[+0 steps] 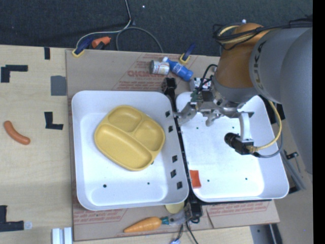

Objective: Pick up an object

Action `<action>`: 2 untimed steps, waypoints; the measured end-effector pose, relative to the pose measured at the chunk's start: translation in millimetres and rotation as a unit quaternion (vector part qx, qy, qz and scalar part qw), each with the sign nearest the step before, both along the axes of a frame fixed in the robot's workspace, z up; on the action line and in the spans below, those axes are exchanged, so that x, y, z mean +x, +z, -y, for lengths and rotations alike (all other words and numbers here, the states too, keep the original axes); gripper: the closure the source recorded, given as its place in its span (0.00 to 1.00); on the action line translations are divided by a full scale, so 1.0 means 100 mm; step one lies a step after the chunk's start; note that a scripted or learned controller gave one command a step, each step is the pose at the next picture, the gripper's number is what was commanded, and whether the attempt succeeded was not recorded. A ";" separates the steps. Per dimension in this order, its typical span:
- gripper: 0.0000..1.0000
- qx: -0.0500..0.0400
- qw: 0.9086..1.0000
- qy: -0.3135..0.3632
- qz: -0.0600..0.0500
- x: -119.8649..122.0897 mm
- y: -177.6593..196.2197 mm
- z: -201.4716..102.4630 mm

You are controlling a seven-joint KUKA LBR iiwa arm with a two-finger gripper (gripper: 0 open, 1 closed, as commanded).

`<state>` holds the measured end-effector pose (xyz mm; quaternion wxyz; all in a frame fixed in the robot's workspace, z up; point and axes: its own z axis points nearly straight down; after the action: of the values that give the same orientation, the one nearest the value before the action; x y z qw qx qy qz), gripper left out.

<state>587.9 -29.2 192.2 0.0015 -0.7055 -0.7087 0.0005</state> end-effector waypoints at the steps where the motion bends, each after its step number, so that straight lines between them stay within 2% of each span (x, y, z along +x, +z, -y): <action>1: 0.00 -0.001 1.000 -0.005 -0.002 -0.70 -0.09 0.38; 2: 0.00 -0.002 1.000 -0.003 0.004 -0.40 -1.09 0.70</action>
<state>547.9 -99.3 82.8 -0.0025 -0.7077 -0.7065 -0.0010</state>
